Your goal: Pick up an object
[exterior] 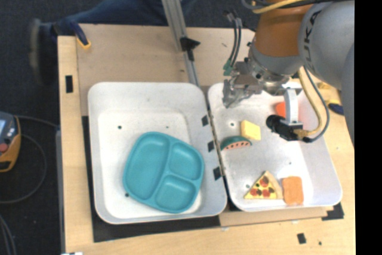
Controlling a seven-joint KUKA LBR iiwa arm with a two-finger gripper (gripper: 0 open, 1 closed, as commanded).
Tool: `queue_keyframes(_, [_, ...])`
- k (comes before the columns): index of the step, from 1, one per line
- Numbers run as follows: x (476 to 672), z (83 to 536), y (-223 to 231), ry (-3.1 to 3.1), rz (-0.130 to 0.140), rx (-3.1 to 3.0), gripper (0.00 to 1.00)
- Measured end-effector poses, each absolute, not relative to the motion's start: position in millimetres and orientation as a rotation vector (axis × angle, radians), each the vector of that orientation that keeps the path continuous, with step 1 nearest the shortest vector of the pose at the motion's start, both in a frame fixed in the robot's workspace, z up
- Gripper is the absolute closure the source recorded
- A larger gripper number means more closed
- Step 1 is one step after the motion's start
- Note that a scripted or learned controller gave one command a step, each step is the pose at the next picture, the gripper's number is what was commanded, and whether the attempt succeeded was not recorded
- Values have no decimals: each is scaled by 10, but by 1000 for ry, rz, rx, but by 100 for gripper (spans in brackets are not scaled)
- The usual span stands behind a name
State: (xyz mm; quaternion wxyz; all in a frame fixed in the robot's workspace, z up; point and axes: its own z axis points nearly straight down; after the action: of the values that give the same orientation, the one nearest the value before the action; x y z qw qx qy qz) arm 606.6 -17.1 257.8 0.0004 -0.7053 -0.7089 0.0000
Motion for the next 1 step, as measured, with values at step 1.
queue_keyframes(1, [5759, 2606, 265, -2228, -2, -2213, 100])
